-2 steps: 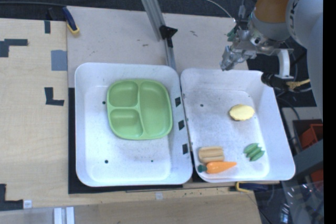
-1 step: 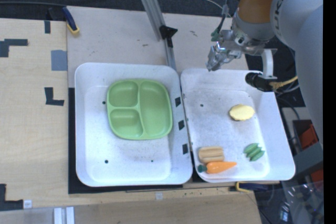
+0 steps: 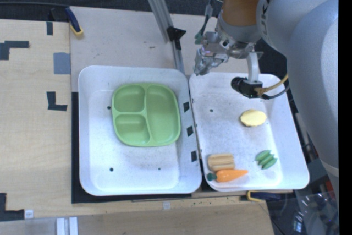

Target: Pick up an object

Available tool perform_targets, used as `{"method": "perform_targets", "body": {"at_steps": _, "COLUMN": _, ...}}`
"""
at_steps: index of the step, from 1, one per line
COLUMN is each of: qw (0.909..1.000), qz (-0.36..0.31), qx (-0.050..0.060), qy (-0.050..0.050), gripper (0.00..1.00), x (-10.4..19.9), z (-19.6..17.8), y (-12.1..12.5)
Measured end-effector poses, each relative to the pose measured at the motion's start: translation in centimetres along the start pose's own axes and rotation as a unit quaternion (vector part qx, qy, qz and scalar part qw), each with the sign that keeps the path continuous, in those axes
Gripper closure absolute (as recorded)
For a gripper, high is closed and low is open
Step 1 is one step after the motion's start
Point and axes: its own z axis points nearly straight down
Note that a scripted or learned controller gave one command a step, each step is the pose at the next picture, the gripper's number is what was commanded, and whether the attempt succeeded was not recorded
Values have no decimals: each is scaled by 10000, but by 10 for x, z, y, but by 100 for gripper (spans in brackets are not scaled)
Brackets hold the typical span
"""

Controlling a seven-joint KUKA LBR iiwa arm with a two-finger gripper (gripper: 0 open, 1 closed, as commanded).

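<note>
Jaws, state unclear, hang over right bin's far-left corner, well apart from carrot

The grey arm reached in from the right; its orange band sat above the wrist; the gripper pointed downward.

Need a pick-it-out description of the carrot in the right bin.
Start at the right bin and go to its near left corner. The carrot lies there along the front wall, just below the tan bun. It is the sole orange item, long and tapered.
</note>
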Motion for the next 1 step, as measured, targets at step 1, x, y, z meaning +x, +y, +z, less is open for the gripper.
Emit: {"method": "perform_targets", "body": {"at_steps": 1, "qw": 10000, "qz": 1, "qx": 3, "qy": 0, "gripper": 100, "x": 61, "z": 9, "y": -5}}
